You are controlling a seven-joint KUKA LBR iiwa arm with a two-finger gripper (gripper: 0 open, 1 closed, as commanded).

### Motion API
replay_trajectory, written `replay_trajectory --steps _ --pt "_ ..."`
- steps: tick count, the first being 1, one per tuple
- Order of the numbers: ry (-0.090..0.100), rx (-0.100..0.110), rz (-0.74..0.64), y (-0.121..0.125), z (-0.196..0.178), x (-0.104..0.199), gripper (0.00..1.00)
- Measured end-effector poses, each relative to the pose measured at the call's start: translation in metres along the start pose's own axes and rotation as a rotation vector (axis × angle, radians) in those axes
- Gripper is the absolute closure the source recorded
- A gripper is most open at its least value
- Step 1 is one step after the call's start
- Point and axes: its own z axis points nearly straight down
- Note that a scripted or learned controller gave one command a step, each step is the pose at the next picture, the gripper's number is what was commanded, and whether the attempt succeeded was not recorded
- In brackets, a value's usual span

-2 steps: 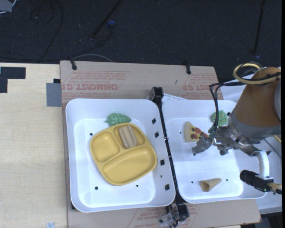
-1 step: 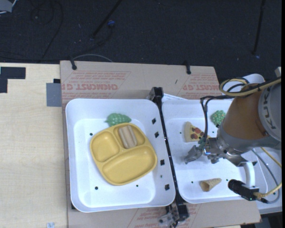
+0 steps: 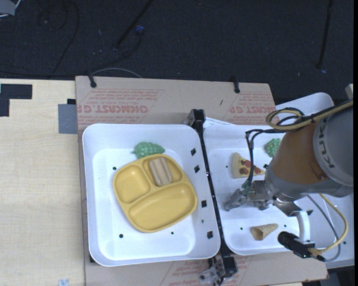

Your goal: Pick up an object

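My gripper (image 3: 235, 201) is low in the right bin (image 3: 227, 139), near its left wall, pointing left. A toy pizza slice (image 3: 243, 165) lies just behind it, apart from it. A tan ice cream cone (image 3: 264, 231) lies in front of it near the bin's front rim. A green leafy piece (image 3: 273, 146) sits at the back, partly hidden by the arm's orange band (image 3: 298, 159). I see nothing held in the gripper.
The left bin (image 3: 98, 219) holds a yellow divided plate (image 3: 158, 210) with a tan sausage (image 3: 161, 171) in its top right compartment. A green leafy piece (image 3: 148, 149) lies behind the plate. A black divider (image 3: 206, 183) separates the bins. Cables loop around the arm.
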Motion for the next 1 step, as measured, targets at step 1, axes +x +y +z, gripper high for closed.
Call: replay_trajectory --steps 1 --pt "0.0 -0.003 0.005 0.0009 -0.0129 -0.0012 1.0"
